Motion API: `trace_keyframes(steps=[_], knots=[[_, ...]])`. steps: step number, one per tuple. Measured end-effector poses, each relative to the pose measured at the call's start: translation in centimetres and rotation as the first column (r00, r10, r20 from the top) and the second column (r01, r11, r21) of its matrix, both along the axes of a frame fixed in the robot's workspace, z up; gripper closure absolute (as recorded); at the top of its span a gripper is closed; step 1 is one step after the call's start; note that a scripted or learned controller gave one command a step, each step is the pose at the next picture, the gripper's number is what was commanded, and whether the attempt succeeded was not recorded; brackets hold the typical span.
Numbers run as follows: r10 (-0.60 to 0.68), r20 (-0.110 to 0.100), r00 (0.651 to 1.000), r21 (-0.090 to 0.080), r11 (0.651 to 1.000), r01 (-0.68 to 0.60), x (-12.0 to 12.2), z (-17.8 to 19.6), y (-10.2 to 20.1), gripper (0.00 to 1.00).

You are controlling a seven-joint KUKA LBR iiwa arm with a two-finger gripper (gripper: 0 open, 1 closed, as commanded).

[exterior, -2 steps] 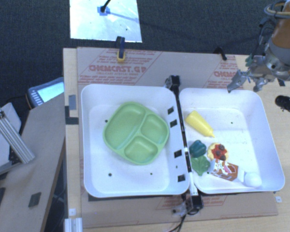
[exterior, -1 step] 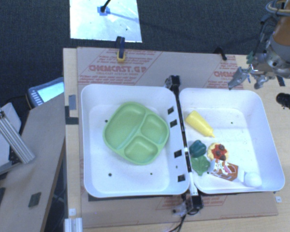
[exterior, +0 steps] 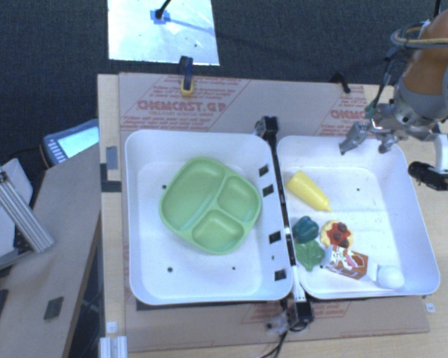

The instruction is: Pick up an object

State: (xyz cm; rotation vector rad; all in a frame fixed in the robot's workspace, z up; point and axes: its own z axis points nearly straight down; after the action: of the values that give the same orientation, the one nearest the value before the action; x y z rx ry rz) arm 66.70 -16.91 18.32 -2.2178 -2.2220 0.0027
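The jaws stood spread apart with nothing between them, the gripper (exterior: 367, 137) hanging over the far rim of the right bin (exterior: 422, 222). The arm (exterior: 431, 66) reached in from the right, its orange band above the wrist, the wrist bent so that the two fingers pointed down toward the bin's far edge.

Nearest the camera in the right bin lay a white rounded object (exterior: 390, 277) in the near right corner, just beside a flat packet printed red and white (exterior: 349, 262). Touching these were a small piece in orange and red (exterior: 336, 234) and two green toys (exterior: 308, 242), one darker than the other, close against the divider between the bins. Farther in lay a yellow cone-shaped object (exterior: 308, 189), tilted, apart from the cluster. Bare white floor lay around it toward the far and right walls, beneath the gripper.

The left bin (exterior: 145, 192) held a pale green divided plate (exterior: 210, 205) with three compartments, sitting near its middle.
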Motion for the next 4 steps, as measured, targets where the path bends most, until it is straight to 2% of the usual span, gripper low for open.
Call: trace_keyframes(steps=[2, 3, 4], knots=[[0.002, 0.001, 1.000, 0.000, 1.000, -0.002, -0.8, -9.7, 0.1, 0.00], [0.003, 0.009, 1.000, -0.002, 1.000, -0.003, -0.5, -8.2, 0.1, 1.00], [-0.001, 0.010, 1.000, -0.003, 1.000, 0.001, 0.1, -2.7, -0.9, 1.00]])
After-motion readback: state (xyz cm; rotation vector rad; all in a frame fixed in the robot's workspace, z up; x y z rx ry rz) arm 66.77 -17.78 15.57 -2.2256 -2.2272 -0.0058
